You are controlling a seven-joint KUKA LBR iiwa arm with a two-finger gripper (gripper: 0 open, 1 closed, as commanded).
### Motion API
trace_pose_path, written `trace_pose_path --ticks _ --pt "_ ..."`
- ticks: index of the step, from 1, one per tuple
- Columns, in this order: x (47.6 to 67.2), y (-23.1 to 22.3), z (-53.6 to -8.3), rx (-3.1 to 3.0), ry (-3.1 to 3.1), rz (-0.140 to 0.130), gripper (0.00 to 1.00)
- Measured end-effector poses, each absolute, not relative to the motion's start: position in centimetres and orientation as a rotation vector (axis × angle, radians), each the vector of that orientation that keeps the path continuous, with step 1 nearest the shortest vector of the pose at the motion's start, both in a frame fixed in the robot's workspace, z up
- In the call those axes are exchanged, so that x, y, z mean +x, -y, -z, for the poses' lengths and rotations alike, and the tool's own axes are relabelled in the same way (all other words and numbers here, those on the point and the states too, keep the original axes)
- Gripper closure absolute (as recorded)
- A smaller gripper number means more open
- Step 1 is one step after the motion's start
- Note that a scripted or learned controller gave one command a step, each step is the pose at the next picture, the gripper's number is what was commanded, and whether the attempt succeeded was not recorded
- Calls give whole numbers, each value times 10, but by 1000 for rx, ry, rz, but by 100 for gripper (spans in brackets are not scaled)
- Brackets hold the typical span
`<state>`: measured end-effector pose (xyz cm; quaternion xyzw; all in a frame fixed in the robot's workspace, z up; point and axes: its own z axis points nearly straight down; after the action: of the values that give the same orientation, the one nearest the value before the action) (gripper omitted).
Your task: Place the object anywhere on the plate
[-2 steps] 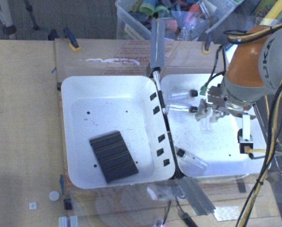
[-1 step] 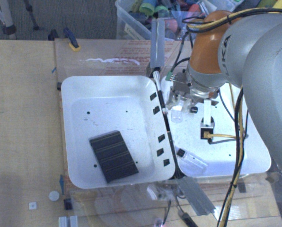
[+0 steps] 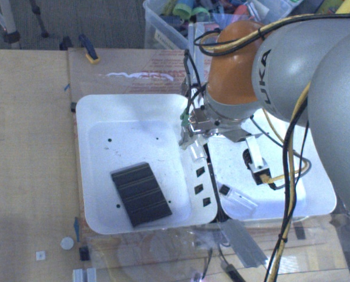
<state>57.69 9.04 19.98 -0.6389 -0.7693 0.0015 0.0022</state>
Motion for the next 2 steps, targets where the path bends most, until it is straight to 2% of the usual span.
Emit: trace_pose_path --ticks 1,2 --pt "567 -137 -263 -1578 2719 3 100" --pt "567 -137 -263 -1578 2719 3 0"
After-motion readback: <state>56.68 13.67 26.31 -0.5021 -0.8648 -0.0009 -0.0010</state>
